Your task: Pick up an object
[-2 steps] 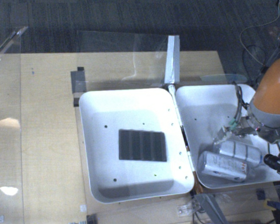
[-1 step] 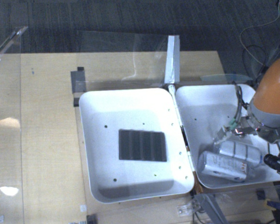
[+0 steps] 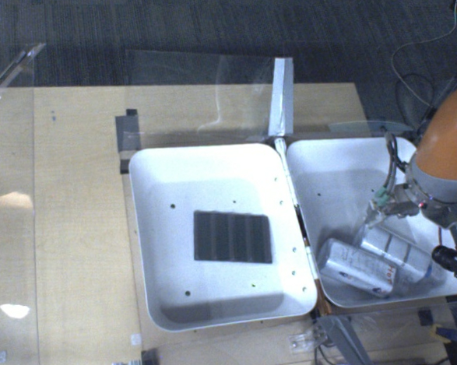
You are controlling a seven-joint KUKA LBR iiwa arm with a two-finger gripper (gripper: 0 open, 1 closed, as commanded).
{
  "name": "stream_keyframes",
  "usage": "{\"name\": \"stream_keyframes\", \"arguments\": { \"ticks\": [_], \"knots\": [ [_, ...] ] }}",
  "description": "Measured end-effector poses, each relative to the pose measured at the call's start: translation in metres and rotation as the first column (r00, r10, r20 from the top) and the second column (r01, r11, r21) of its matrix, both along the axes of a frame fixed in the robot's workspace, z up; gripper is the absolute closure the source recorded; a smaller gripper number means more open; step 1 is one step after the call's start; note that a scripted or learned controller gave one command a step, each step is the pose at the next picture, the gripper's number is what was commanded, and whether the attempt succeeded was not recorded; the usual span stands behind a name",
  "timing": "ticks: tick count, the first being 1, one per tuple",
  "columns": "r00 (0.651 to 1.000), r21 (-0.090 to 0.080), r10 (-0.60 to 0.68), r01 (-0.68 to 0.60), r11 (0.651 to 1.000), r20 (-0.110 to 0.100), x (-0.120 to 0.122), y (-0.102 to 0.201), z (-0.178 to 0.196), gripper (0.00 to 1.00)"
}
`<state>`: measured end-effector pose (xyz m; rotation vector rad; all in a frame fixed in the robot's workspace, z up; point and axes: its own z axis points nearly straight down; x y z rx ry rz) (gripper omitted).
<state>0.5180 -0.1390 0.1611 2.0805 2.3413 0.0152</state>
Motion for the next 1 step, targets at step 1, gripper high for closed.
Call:
{"name": "stream_keyframes", "arguments": {
  "ticks": [1],
  "knots": [
    [0.987,-0.002,0.158,-0.158,0.987,-0.008,0.0146,0.0169,-0.0083,1.00]
  ]
}}
